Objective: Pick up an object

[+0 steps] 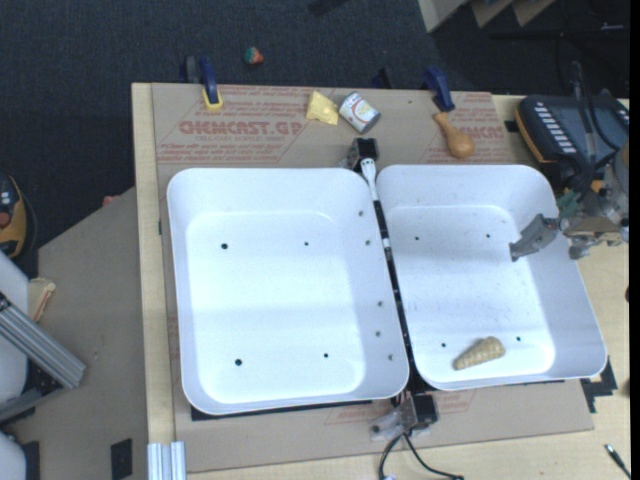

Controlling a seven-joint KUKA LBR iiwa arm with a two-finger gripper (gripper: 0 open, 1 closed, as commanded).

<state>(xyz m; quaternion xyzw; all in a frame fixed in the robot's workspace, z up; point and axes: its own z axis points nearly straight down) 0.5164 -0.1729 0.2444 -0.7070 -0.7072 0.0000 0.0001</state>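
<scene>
A tan, cone-shaped object (478,352) lies near the front edge of the right bin (470,198). My gripper (556,242) hovers over that bin's right rim, well behind and to the right of the cone. Its two grey fingers (530,238) are spread apart with nothing between them, so it stands open. The left bin (270,198) holds no loose objects.
On the board behind the bins lie a yellow piece (322,109), a small white box (358,112) and an orange wooden piece (455,138). Blue clamps (208,80) hold the board's back edge. A black device (560,128) sits at the back right.
</scene>
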